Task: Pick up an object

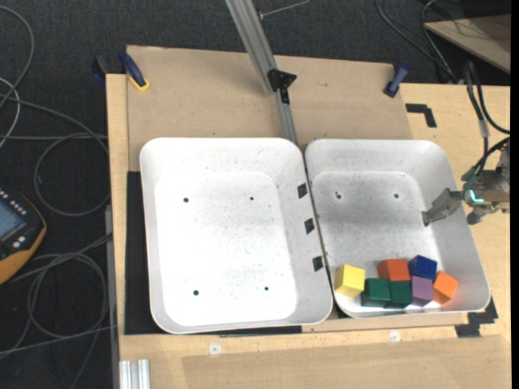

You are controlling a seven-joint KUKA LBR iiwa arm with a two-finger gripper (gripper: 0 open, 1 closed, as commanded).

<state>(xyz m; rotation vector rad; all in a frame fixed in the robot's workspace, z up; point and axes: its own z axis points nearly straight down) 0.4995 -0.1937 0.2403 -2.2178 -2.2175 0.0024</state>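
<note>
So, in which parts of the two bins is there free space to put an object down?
The left bin has a bare floor from wall to wall. In the right bin the far half, between the back wall and the blocks, is bare too, but the pincer reaches over its right rim there. The near edge is crowded: yellow block, green block, purple block and others packed together.
</note>
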